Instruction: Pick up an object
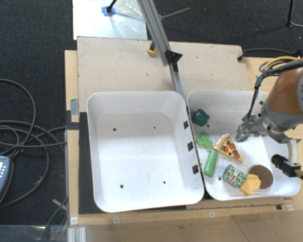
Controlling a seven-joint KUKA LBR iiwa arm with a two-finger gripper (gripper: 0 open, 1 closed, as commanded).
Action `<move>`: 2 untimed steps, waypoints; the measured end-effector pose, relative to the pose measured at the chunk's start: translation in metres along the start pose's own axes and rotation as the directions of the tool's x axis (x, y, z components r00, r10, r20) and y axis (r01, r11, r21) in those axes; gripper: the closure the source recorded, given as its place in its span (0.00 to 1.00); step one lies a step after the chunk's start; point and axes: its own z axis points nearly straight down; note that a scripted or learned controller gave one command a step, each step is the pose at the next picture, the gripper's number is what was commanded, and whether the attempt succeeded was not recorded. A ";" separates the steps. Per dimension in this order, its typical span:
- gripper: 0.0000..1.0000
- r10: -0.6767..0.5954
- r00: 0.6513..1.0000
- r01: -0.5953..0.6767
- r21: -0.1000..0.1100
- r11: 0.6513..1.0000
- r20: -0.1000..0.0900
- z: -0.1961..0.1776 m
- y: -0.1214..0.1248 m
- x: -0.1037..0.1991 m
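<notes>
The gripper [244, 133] hangs in the right bin [219, 101]; whether it is clenched cannot be told. The toy pizza slice [228, 147], just left of it, looks light, stiff and flat: pinch its edges. Count: 1 pizza slice, 1 dark green block [200, 117], 1 green brush [207, 154], 1 can [234, 176], 1 brown cookie [263, 175], 1 yellow piece [250, 185].

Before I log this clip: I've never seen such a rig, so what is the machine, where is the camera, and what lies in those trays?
One fixed camera looks down at a slant on a bench with two shallow white bins. The grey-and-orange arm reaches in from the right; its gripper hangs over the right bin, with nothing visibly held. That bin holds toys: a dark green block, a green brush-like piece, a pizza slice, a small green-and-red can, a brown disc and a yellow piece. The left bin lies beside it.
</notes>
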 end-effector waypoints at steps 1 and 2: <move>1.00 -0.003 1.000 0.003 0.000 1.000 0.002 -0.064 0.005 -0.004; 1.00 -0.003 1.000 0.003 0.002 1.000 0.002 -0.108 0.008 -0.008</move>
